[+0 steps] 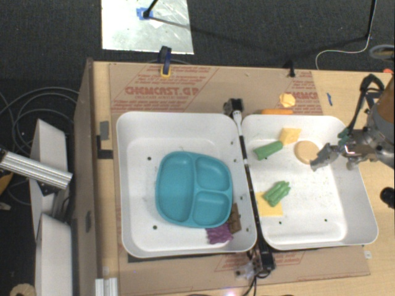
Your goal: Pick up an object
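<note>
- Grey arm [378,125] entering from the right edge, over the right side of the right white bin [361,224], wrist leaning down and toward the left
- Gripper [321,159] low over the upper half of this bin, stretched out slantwise, its tip just beside the tan round piece [303,151], at its lower right side
- Open or closed state of the gripper: cannot tell, too dark and too small; touching the tan piece or only close to it, also not clear
- Nothing visibly held or lifted
- Tan round piece: smooth, flat like a disc, lying on the bin floor, just right of and below a yellow block [290,134] with straight edges
- Left of these, a smooth green piece [268,149], long in shape, tilted, near the dividing wall between the 2 bins
- Lower down, a second green piece [277,192] with a ridged surface, lying partly on a thin yellow slab [270,208]
- Left white bin [133,165]: shallow, rounded corners, holding a teal plate [194,189] of smooth plastic look with 3 compartments
- At the lower right edge of the plate, a purple lumpy item [217,234] and a brown item [235,221], touching each other
- Both bins resting on a sheet of brown cardboard [185,85] with red print
</note>
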Robot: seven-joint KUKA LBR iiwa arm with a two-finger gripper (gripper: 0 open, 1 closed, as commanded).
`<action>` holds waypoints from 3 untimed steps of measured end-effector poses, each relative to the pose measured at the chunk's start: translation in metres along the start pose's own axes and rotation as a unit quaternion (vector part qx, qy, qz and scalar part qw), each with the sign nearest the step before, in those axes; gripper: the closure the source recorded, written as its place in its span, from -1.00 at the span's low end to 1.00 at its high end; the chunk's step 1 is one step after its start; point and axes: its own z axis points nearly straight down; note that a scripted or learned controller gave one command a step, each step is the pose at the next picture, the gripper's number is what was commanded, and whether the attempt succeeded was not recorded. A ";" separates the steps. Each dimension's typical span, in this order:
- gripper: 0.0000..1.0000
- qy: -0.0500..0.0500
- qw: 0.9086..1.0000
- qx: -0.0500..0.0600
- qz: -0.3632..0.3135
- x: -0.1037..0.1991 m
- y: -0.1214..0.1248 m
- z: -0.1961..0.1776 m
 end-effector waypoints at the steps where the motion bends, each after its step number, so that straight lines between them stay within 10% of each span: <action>1: -1.00 0.002 1.000 0.006 -0.003 0.046 0.011 0.132; 2: -1.00 -0.001 1.000 0.000 0.002 -0.021 0.061 0.199; 3: -1.00 -0.001 1.000 -0.006 -0.002 -0.018 0.156 0.179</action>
